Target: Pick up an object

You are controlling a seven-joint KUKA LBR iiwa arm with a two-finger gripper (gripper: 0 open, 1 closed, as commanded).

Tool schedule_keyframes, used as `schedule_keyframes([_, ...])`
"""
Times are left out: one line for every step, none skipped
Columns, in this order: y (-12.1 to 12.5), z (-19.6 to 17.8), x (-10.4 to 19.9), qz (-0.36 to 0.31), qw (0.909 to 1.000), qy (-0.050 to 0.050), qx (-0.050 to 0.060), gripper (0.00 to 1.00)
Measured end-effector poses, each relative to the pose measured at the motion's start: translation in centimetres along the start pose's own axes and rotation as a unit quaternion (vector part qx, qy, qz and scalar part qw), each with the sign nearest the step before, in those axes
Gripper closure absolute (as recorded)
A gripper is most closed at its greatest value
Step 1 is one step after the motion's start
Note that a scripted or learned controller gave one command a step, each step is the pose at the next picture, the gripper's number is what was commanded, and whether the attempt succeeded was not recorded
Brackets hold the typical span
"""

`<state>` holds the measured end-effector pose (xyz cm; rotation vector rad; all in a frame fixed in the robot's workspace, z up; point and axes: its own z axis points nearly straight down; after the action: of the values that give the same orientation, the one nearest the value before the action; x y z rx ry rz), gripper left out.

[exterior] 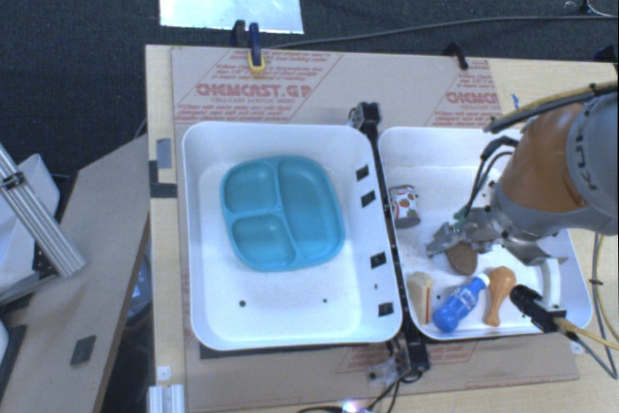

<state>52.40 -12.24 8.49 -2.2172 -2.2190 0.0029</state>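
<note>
My gripper (448, 239) hangs low in the right bin (437, 146), just above and to the left of a brown rounded object (462, 258) and close to touching it. A small white and red can (404, 206) stands near the bin's left wall. Along the front lie a cream piece (420, 287), a blue bottle with a white cap (458, 303) and a tan drumstick-shaped toy (498, 289). The arm's orange band (544, 160) covers part of the bin's right side.
The left bin (208, 237) holds a blue divided plate (282, 212). A black hinge strip with clips (379, 227) runs between the bins. Cables (580, 336) trail past the right bin's front right corner. Two clamps (253, 47) sit at the board's back edge.
</note>
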Motion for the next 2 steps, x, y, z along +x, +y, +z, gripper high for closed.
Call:
schedule_keyframes([0.2, -1.4, -0.1, 0.0, 1.0, -0.001, -0.004, 1.0])
schedule_keyframes([-0.4, -6.6, 0.5, -0.002, 1.0, -0.001, -0.005, 1.0])
